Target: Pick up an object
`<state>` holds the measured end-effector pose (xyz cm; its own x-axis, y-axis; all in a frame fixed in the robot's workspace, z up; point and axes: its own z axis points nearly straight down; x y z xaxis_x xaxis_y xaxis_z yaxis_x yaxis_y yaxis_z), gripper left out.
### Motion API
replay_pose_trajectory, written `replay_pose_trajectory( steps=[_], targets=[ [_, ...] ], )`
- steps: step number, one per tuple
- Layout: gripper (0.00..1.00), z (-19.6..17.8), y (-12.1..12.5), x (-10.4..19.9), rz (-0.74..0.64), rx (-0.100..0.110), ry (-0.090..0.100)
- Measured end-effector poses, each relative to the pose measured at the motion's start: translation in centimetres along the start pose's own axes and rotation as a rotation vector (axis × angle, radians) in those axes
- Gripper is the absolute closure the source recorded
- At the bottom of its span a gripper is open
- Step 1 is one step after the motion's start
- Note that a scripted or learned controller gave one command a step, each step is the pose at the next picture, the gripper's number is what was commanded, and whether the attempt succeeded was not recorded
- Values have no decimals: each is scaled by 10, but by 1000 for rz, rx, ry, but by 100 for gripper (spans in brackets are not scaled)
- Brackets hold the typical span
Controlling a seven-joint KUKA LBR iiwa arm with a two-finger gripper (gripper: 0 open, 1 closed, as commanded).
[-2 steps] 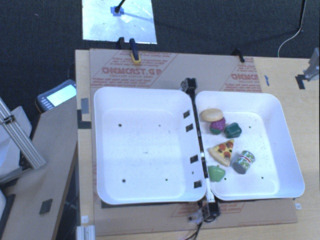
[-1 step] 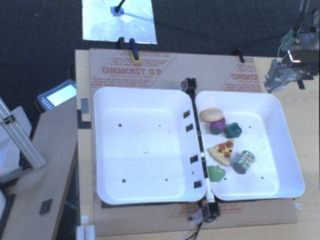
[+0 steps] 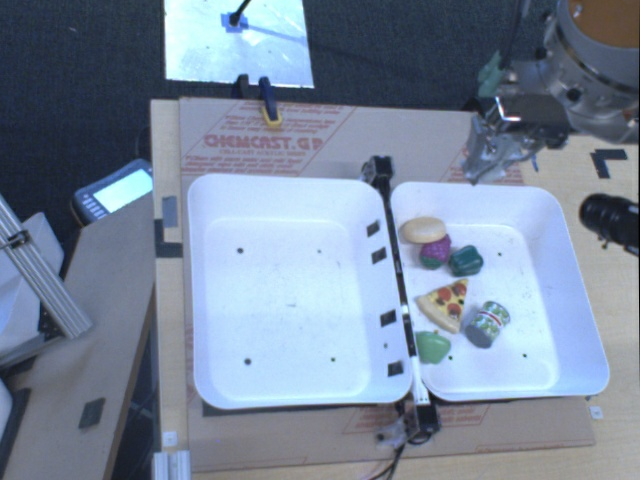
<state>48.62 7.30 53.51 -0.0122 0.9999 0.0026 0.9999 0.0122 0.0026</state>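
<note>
The right bin (image 3: 560,268) holds several small items in its left half. A tan bun (image 3: 423,230) lies nearest the back, touching a purple piece (image 3: 435,252), with a dark green piece (image 3: 465,260) just to the right. Closer to the front lie a pizza slice (image 3: 445,303), a grey and green can (image 3: 487,323) on its side, and a light green piece (image 3: 433,346) by the divider. My gripper (image 3: 490,158) hangs above the back rim of the right bin, apart from all the items and well behind the bun.
The left bin (image 3: 290,288) sits beside the right one, joined by a black-clipped divider (image 3: 392,268). A shiny metal plate (image 3: 238,28) and a yellow clamp (image 3: 270,108) lie behind the bins. A small screen device (image 3: 115,190) sits at the left.
</note>
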Motion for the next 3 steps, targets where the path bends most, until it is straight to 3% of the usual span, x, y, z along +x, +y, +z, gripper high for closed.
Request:
replay_pose_trajectory(
  steps=[2,3],
  targets=[
    [100,1,6,166,1,1,0],
    [0,1,7,161,10,1,-1]
  ],
)
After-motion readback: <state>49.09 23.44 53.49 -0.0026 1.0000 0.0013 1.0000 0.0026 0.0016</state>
